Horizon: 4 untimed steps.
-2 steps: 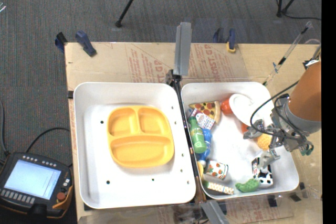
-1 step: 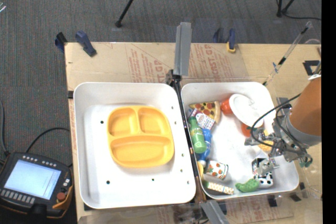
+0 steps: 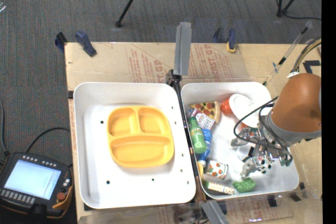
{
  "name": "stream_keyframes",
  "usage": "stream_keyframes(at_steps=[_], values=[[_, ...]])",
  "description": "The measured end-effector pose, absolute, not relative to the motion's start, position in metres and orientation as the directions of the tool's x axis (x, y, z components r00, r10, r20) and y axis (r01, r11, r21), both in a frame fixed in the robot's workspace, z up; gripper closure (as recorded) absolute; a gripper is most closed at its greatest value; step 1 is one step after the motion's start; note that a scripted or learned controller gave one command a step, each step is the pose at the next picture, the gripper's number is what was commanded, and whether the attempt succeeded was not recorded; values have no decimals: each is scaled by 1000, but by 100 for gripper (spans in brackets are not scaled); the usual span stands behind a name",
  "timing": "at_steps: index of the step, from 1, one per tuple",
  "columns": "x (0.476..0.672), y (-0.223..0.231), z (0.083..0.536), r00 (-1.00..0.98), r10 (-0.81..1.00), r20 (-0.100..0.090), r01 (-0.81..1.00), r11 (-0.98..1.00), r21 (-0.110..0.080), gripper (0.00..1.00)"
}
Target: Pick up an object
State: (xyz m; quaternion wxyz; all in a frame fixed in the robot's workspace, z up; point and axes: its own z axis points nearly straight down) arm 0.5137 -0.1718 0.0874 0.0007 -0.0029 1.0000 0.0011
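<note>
Your gripper (image 3: 259, 161) is hovering low in the right bin (image 3: 286, 178), just above a green toy (image 3: 244, 184); you cannot tell how its jaws are standing.

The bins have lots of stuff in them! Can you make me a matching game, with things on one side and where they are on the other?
Things:
1. yellow tray
2. green bottle
3. pizza slice toy
4. gripper

Places:
A. top of the right bin, near the divider
B. alone in the left bin
C. over the lower right part of the right bin
D. standing along the right bin's left wall

Pairs: 1-B, 2-D, 3-A, 4-C
</note>
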Motion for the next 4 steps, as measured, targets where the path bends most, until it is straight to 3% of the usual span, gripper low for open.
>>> stream_keyframes(at_steps=[2, 3, 4], values=[[614, -119, 88, -927, 376, -1, 376, 927, 0, 0], [594, -168, 88, -989, 145, -1, 145, 989, 2, 0], [600, -111, 87, -988, 155, 1, 155, 988, 2, 0]])
